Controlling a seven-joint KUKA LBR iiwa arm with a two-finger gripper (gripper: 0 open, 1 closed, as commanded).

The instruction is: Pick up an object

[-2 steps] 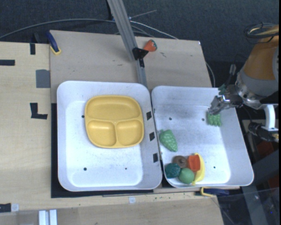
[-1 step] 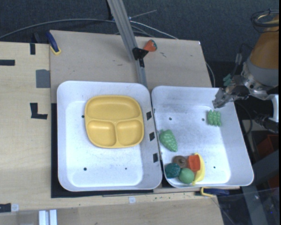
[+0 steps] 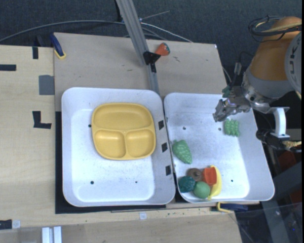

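Observation:
My gripper hangs over the upper right part of the right bin, coming in from the right. Just below and right of it lies a light green knobbly object. A darker green leafy object rests near the bin's left wall. At the bin's lower left corner a cluster sits together: a brown ring, a red piece, a yellow banana-like piece, a green ball and a dark teal object. Nothing shows between the fingers.
The left bin holds a yellow divided plate. A grey pole with a black clamp and an orange-red tip crosses the bench behind the bins. A white bracket sticks out at the right.

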